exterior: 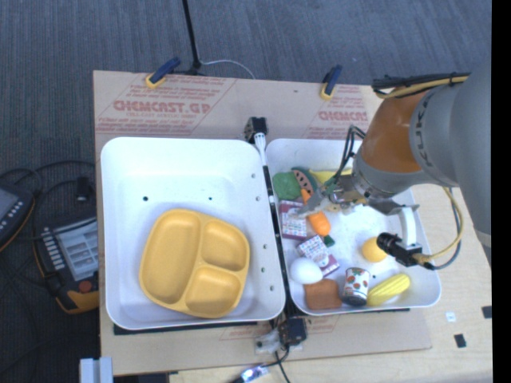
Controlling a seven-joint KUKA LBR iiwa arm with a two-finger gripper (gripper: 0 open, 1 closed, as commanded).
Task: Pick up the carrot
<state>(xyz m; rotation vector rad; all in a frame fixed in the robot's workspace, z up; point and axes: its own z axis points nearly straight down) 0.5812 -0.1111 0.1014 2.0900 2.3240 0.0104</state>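
The carrot (319, 223) is a small orange piece lying in the right bin (423, 294), near its left-centre among other toy foods. My gripper (334, 197) reaches in from the right and hovers just above and to the right of the carrot, very close to it. The grey wrist with its orange band (391, 138) covers the bin's upper right part. Nothing can be seen held in the gripper.
Around the carrot lie a green vegetable (285, 186), two small packets (293, 224) (317, 250), a white egg (305, 272), a brown block (322, 294), a small can (356, 284), a corn cob (389, 287) and a lemon (373, 250). The left bin (160, 162) holds a yellow divided plate (196, 260).
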